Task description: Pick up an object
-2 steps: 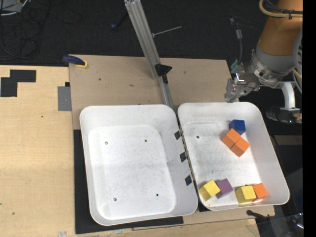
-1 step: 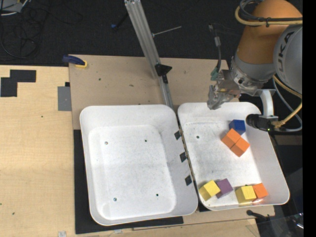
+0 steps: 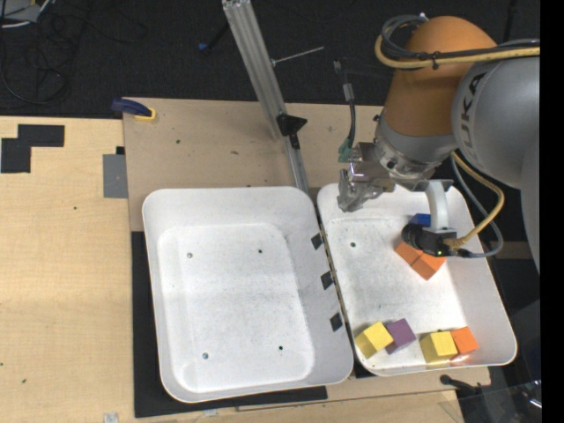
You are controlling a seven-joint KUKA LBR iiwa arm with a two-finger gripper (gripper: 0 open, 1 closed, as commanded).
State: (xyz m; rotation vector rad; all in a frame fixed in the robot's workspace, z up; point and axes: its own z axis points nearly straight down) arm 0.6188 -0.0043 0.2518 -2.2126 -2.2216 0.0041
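In the camera view from above the bench, the grey robot arm with an orange band (image 3: 432, 69) reaches in from the right; its two-finger metal gripper (image 3: 355, 188) hangs over the far left corner of the right shallow white bin (image 3: 379, 280), close to the rim; how far it is open cannot be told from this slant, and no block is seen in its grasp. A tilted orange block (image 3: 421, 260) lies toward the middle right of that bin, well apart from the gripper; a small blue piece (image 3: 422, 221) shows just beyond it, partly hidden. Along the bin's near edge lie a yellow cube (image 3: 374, 337) touching a purple cube (image 3: 401, 331), then a second yellow cube (image 3: 438, 345) touching a small orange cube (image 3: 463, 340). The left shallow white bin (image 3: 238, 289) sits just beside the right one, with small black tabs (image 3: 326, 278) between their rims; a slanted aluminium rail (image 3: 260, 69) rises from the pale wooden bench (image 3: 203, 148) behind the bins.
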